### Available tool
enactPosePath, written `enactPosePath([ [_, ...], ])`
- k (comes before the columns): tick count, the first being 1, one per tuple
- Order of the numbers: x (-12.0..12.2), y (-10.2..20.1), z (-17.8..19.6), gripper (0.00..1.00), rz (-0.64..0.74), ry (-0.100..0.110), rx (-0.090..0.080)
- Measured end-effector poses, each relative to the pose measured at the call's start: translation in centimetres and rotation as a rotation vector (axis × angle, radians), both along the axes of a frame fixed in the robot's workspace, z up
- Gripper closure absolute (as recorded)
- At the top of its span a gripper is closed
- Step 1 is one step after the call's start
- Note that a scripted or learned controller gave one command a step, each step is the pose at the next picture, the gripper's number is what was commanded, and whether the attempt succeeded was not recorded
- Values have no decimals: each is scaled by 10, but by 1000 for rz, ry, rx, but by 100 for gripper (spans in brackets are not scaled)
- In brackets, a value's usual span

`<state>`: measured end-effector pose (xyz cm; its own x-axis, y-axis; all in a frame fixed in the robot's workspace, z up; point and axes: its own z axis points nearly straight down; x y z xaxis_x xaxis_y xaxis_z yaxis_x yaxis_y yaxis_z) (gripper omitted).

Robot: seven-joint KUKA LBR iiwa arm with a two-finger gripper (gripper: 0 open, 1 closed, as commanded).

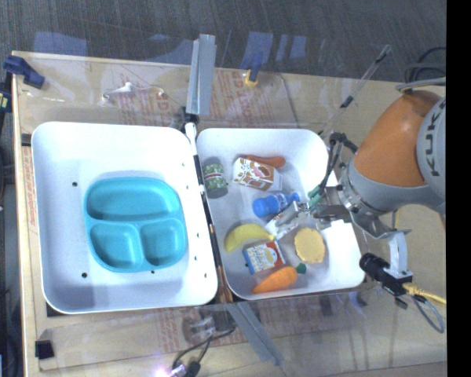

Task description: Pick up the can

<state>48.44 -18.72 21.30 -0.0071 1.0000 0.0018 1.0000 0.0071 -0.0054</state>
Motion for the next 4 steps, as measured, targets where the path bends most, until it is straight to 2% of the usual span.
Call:
enactPosePath([
  [1, 67, -24, 17, 0, -81, -2, -3],
  [2, 78, -9, -88, 0, 4, -9, -3],
  [3, 53, -23, -102, 0, 12, -50, -14],
  [4, 37, -8, -102, 0, -9, -55, -24],
])
